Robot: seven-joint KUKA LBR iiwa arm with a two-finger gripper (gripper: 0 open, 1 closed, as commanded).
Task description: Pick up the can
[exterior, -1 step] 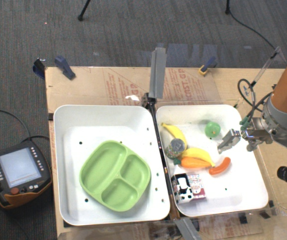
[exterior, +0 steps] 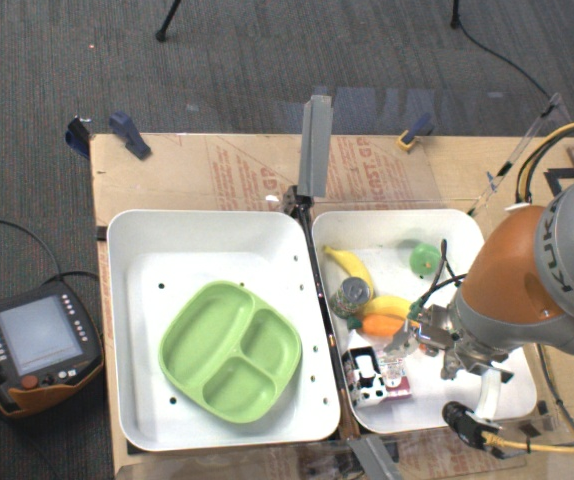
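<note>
A single fixed camera looks down from above the bench at a slant, far enough back to take in both shallow white plastic bins [exterior: 127,268] side by side, the brown cardboard-covered bench top [exterior: 217,173] behind them and grey carpeted floor [exterior: 267,48] beyond — the grey-and-orange robot arm [exterior: 517,278] enters from the frame's right

arm [exterior: 542,268] – grey casing, wide orange band, dark "KU" lettering on the grey; black and yellow cables alongside; hand [exterior: 399,353] – small silvery metal parts
</note>
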